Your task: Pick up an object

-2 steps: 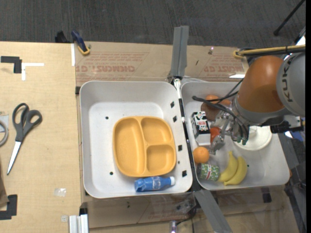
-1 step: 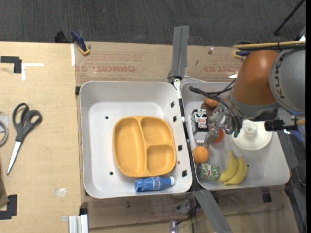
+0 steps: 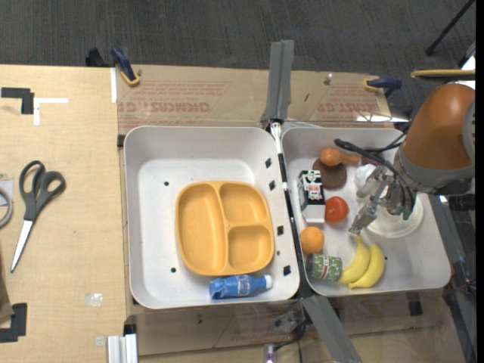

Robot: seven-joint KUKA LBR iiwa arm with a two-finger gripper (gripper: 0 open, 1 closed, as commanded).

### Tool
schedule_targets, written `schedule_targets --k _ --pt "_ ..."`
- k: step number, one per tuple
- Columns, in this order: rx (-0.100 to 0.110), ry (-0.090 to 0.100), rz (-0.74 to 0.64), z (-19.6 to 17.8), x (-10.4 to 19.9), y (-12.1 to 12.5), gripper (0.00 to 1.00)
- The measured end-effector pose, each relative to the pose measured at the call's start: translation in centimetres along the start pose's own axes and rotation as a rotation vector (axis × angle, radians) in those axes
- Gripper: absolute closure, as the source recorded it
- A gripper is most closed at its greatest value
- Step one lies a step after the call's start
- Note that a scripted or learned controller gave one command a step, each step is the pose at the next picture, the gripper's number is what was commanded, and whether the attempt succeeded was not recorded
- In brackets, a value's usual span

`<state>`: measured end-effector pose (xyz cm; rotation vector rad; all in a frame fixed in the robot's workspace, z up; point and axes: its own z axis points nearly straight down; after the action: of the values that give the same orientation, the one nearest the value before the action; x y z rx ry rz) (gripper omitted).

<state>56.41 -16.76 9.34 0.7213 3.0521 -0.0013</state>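
Camera view: both white bins were seen from above at a slant, the arm (image 3: 442, 138) reaching in from the right.
Gripper (image 3: 364, 216): it hung low in the right bin (image 3: 423, 271), fingers spread slightly, nothing between them; its tips were just above the bananas (image 3: 364, 265) and right of the tomato (image 3: 336, 209).
Objects near it: a white dish (image 3: 397, 224) lay under the wrist; a small carton (image 3: 311, 195) sat left of the tomato, a brown round item (image 3: 333, 175) and an orange-coloured one (image 3: 330, 156) behind it.
Front of right bin: an orange (image 3: 311, 239) lay beside a green can (image 3: 325, 268), which touched the bananas.
Left bin (image 3: 144, 203): a yellow divided plate (image 3: 224, 227) filled the middle, with a blue bottle (image 3: 239, 286) on its side at the front wall.
Bench: scissors (image 3: 32, 203) lay far left.
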Motion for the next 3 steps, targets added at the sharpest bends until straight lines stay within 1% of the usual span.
schedule_targets --k 1,2,3 --pt "0.008 0.001 0.055 -0.1 -4.2 6.9 0.00" --pt "0.000 -0.002 0.024 -0.1 -6.4 -3.0 0.00" --pt "-0.001 -0.001 0.047 -0.8 -6.1 4.1 0.00"
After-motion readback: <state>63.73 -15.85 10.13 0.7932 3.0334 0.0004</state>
